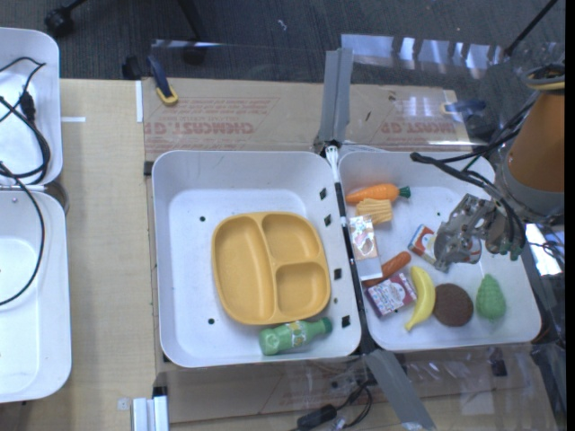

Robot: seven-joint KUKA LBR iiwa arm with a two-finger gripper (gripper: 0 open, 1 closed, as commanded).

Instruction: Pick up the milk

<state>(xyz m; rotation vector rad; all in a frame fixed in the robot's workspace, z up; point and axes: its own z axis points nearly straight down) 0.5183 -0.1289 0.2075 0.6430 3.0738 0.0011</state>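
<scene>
Gripper (460, 241) hung over milk (421, 240) near right bin (517, 330) centre; grip state can't be told. Banana (420, 299) close by, could be nudged.

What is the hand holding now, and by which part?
Cannot be told: the hand hangs over the right bin beside a small red carton, with nothing clearly between its tips.

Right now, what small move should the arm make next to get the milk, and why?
Probably shift the gripper a little toward the divider between the bins, over the milk carton, then lower. The carton lies in the right bin just beside the gripper rather than under it.
</scene>
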